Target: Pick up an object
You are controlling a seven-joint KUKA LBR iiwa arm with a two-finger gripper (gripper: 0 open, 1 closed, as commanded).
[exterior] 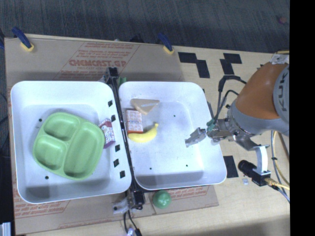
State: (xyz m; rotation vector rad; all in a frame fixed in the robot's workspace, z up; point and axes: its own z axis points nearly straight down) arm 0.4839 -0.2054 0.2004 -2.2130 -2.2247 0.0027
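In the right bin (209, 167) a yellow banana (143, 134) lies near the left wall. A red and white packet (133, 121) lies just above the banana, and a tan wedge (144, 105) lies behind the packet. My gripper (195, 137) hangs over the right part of this bin, well to the right of the banana, over bare white floor. It touches none of the objects. The grey arm with its orange band (261, 97) reaches in from the right.
The left bin (19, 132) holds a green divided plate (69, 144) and a small purple and white packet (107, 132) by its right wall. A green ball (161, 199) rests on the cardboard in front of the bins. Blue clamps (22, 38) grip the far board edge.
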